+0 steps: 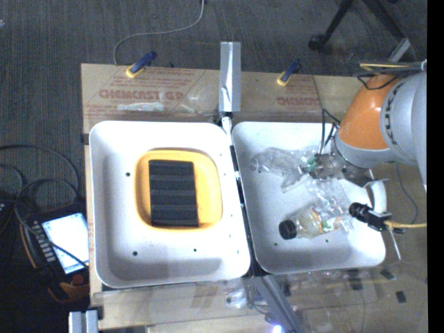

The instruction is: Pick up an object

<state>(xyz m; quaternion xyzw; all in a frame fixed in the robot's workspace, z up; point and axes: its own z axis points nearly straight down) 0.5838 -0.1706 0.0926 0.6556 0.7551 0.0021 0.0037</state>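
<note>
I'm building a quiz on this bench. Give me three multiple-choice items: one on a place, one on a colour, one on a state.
1. Where is the yellow tray?
A. left bin
B. right bin
C. floor

2. What colour is the bottle cap?
A. white
B. black
C. red

3. How is the bottle posed?
A. upright
B. lying on its side
C. held by the pincer

Key:
1 A, it rests in the left bin.
2 B, the cap end is dark.
3 B, it lies flat in the right bin.

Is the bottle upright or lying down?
Lying down: the bottle rests on its side in the right bin, dark cap pointing left.
</note>
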